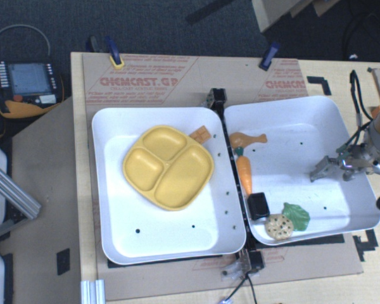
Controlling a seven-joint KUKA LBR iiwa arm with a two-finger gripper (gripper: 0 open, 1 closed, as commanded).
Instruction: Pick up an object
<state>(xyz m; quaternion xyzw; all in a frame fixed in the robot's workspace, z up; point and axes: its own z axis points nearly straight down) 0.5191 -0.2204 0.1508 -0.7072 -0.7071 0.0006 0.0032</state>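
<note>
Fingers (pixel 318 172): state could not be told; the dark tip was too small and blurred. Nothing showed between them. They hung over the bare floor of the right bin (pixel 316 116), near its right wall.

Candidate objects, all along the right bin's left side, well apart from the fingers:
- Carrot (pixel 244 175): orange, lying lengthwise beside the divider. Judged light, stiff, smooth; best taken across its thicker middle.
- Drumstick (pixel 246 140): tan, just above the carrot. Judged light, rigid; narrow shank likely to slip.
- Black block (pixel 258 206): below the carrot. Flat sides, probably the surest hold.
- Cookie (pixel 278 227): flat, low, at the bin's front wall; hard to get under.
- Green leaf (pixel 297 215): touching the cookie; looked soft.

Left bin (pixel 114 233): yellow divided plate (pixel 168 166); small brown piece (pixel 201 133) at its upper rim.
</note>
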